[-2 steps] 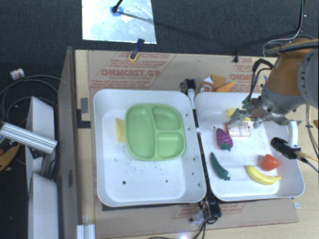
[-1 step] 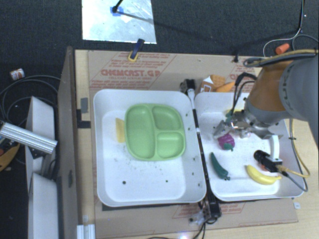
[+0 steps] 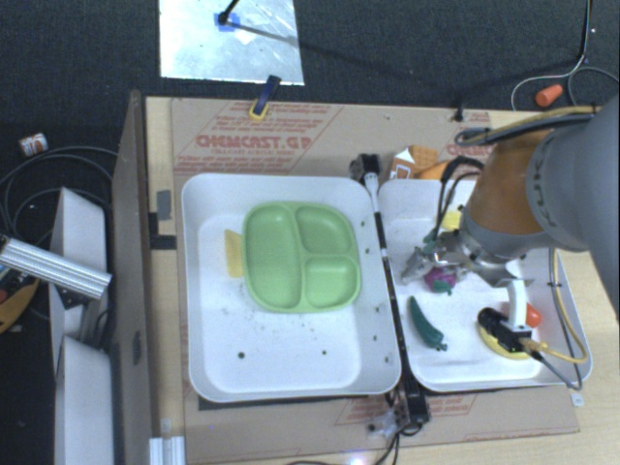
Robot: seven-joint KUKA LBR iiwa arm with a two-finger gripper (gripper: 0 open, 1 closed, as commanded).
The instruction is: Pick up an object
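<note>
My gripper (image 3: pixel 430 260) is low in the right bin (image 3: pixel 463 368), near its left wall, with the grey and orange arm coming in from the right. A small purple object (image 3: pixel 443 279) with a green bit lies right below and beside the gripper tip, touching or almost touching it. Whether it is between the fingers is hidden. A dark green, pepper-like object (image 3: pixel 424 321) lies on the bin floor a little nearer the front. The arm hides much of the right bin's back half.
The left bin (image 3: pixel 219 356) holds a light green divided plate (image 3: pixel 300 257) with a yellow piece (image 3: pixel 233 253) sticking out under its left side. An orange and white object (image 3: pixel 415 163) sits at the right bin's back edge. A black divider bar (image 3: pixel 384 260) runs between the bins.
</note>
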